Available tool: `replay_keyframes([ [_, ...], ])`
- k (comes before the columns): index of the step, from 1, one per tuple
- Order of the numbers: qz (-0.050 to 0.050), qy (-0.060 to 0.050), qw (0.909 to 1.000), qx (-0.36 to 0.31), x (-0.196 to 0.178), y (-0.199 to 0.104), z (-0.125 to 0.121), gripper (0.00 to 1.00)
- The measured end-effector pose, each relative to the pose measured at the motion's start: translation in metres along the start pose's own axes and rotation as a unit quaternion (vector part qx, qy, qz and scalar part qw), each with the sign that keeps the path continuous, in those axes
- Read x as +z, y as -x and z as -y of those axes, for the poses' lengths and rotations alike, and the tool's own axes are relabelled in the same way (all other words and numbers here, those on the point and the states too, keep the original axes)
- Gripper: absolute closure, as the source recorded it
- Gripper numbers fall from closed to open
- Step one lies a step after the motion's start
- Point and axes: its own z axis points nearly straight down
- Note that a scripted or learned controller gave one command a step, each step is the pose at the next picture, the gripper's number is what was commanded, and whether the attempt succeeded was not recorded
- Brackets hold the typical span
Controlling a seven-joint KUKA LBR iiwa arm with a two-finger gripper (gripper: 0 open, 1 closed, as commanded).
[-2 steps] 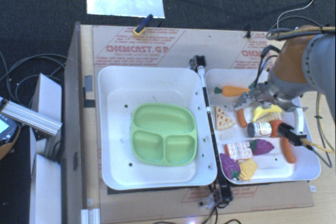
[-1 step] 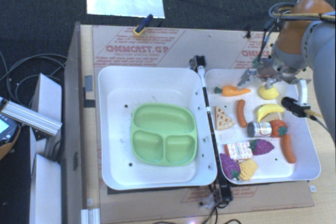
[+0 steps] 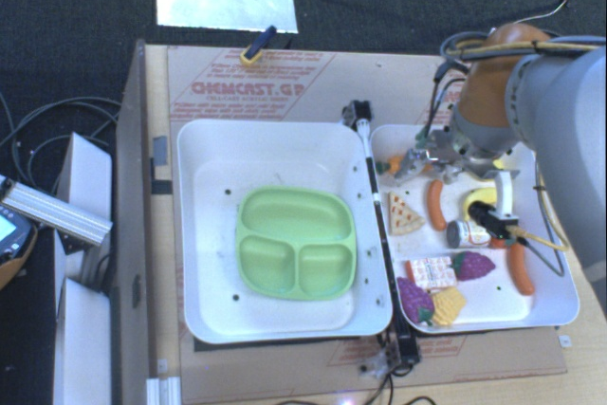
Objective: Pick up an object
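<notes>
My grey arm point(image 3: 560, 100) with its orange band point(image 3: 488, 76) reaches in from 3 o'clock over the right-hand white bin point(image 3: 560, 308) on the tabletop point(image 3: 266, 76). My hand point(image 3: 417, 161) hangs low at the bin's 11 o'clock corner, above the toy food; whether it is released or clenched I cannot tell, and nothing shows between its tips.

The objects for picking lie scattered in that same bin. A pizza slice point(image 3: 405, 215) sits near the bin's left wall, at 9 o'clock. Just beside it, toward 3 o'clock, an orange sausage point(image 3: 436, 204) lies roughly upright in the frame. A yellow piece point(image 3: 479, 200) lies near the bin's middle, partly behind a white part of my wrist gear, and a small grey can point(image 3: 462, 233) rests just below it. A second orange sausage point(image 3: 521, 270) lies toward 4 o'clock. Along the bin's 6 o'clock edge are a red-and-white packet point(image 3: 433, 271), a purple grape bunch point(image 3: 473, 265), a second purple bunch point(image 3: 413, 297) and a yellow waffle-like piece point(image 3: 448, 305), close together.

The left-hand white bin point(image 3: 213, 204) carries a green divided plate point(image 3: 297, 243), which lies flat at its centre, well apart from my hand.
</notes>
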Motion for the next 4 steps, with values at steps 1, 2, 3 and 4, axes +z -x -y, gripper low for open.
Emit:
replay_keyframes([
  [1, 0.001, 0.000, 1.0000, 0.002, 0.000, 0.013, 0.039, 0.00],
  [2, 0.001, 0.001, 1.0000, 0.000, -0.011, 0.013, 0.038, 1.00],
  [3, 0.000, 0.002, 1.0000, 0.000, -0.102, -0.057, 0.043, 1.00],
  [4, 0.001, 0.001, 1.0000, 0.000, -0.161, -0.076, 0.066, 1.00],
])
